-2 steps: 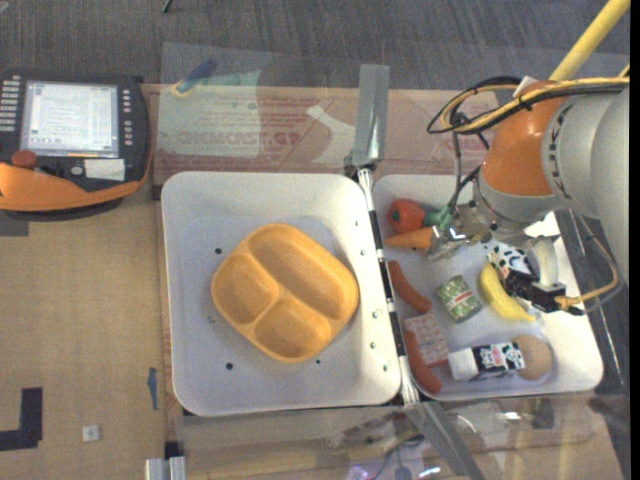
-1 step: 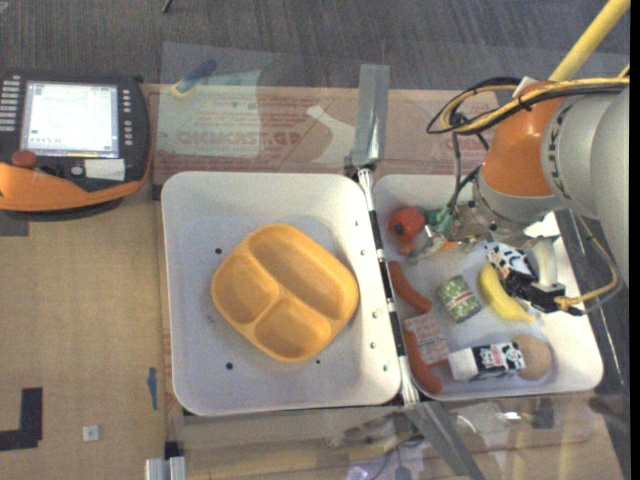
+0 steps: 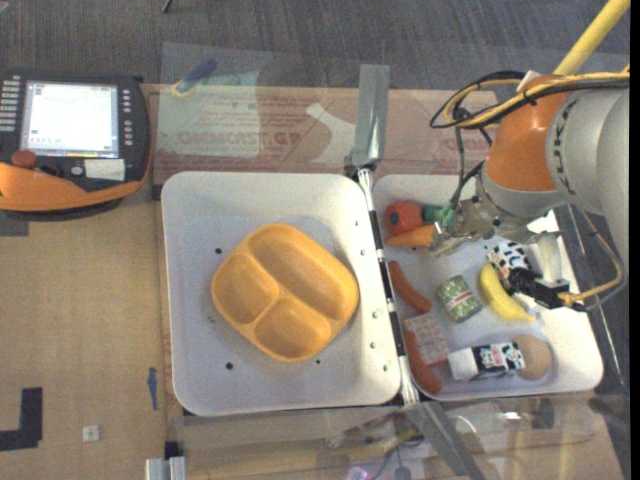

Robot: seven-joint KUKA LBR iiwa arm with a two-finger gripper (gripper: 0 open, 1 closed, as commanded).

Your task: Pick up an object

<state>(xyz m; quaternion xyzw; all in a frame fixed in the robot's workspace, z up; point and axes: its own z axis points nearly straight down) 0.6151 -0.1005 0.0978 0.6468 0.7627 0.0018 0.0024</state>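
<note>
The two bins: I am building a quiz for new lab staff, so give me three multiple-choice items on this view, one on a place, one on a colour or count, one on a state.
1. Where does the divided plate lie?
A. in the left bin
B. in the right bin
C. on the bench outside the bins

2. What colour is that plate?
A. blue
B. yellow-orange
C. green

3. How does the milk carton sit?
A. standing upright
B. lying on its side
C. hanging from the tool

Answers:
1 A, since the plate rests on the left bin's white floor, alone there.
2 B, since its three compartments all show yellow-orange.
3 B, since the carton lies flat near the right bin's front edge, beside a brown round thing, well apart from the tool, which hangs near the carrot.
</note>
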